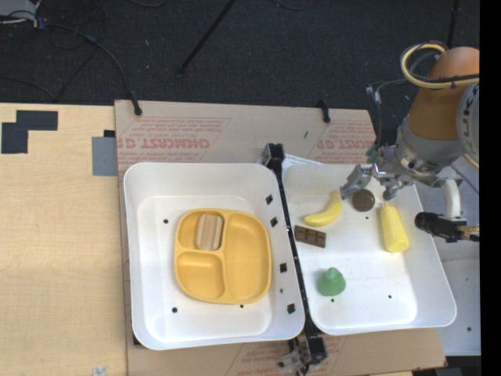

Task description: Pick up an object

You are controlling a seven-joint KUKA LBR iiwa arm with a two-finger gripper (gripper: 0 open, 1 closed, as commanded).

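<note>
a yellow divided plate sits in the left bin, well to the left of the black divider that joins the two bins, with a tan block resting in the plate's upper small compartment. just right of the divider, in the right bin, lies a small dark brown bar, and beyond it, slightly higher, a yellow banana curves upward to the right. a green rounded piece sits lower down, right of the divider and below the bar. farther right of the divider, near the bin's upper edge, a round brown object lies directly under the gripper, between its two spread fingers, which reach down on either side of it; the fingers stand apart and are not closed on it. a yellow cylinder lies farthest right of the divider among the bin's items, just below and right of the gripper. the grey arm with its orange band rises above the bin's upper right corner
</note>
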